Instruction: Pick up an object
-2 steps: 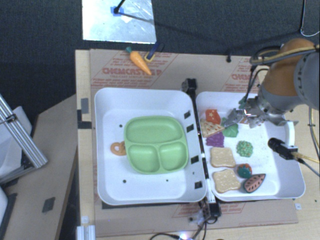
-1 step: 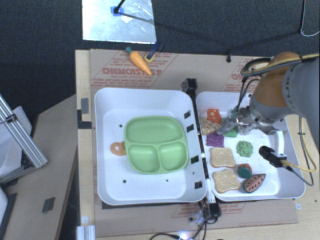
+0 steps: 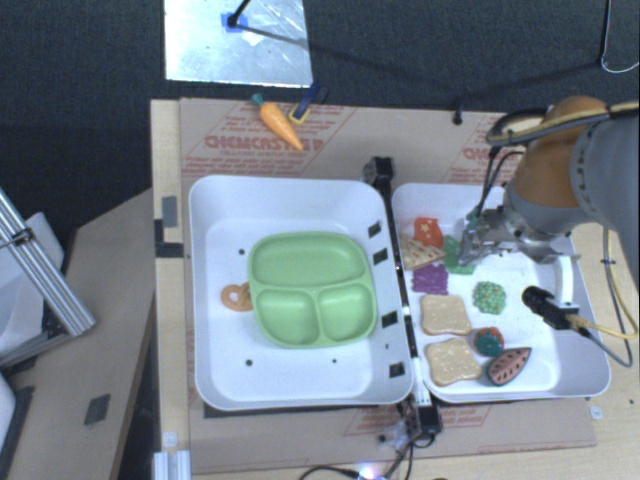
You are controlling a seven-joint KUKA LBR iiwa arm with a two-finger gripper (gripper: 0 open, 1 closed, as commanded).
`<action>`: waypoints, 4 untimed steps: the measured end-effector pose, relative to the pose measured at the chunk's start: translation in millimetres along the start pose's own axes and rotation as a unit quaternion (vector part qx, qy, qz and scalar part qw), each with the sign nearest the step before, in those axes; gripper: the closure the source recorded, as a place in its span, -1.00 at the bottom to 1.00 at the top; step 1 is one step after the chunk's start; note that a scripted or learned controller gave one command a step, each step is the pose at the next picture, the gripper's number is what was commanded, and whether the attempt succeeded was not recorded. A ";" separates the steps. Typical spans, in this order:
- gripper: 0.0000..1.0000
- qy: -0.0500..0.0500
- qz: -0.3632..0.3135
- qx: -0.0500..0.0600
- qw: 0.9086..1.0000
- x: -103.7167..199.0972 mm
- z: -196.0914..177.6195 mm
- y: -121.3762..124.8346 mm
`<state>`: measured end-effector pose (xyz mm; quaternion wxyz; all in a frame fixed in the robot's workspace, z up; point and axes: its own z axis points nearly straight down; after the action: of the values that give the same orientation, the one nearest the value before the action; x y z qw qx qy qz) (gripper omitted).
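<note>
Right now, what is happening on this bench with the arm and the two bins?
A KUKA arm reaches into the right bin, and its gripper hangs low over a green toy piece, among play food: red pepper, purple grapes, two bread slices. Nothing looks lifted. The left bin holds a green divided plate and a pretzel.

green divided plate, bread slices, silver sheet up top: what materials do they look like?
Green plate: likely moulded plastic, smooth with a soft sheen. Bread slices: probably toy plastic or foam, matte, uniform colour. Silver sheet: looks like metal or foil, with streaky reflections.
</note>
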<state>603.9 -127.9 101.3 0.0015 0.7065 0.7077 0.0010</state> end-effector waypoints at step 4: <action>1.00 0.001 -0.004 0.000 1.000 57.8 -130.8 21.9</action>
<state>625.2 -69.9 232.2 0.0003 0.7035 0.7107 0.0016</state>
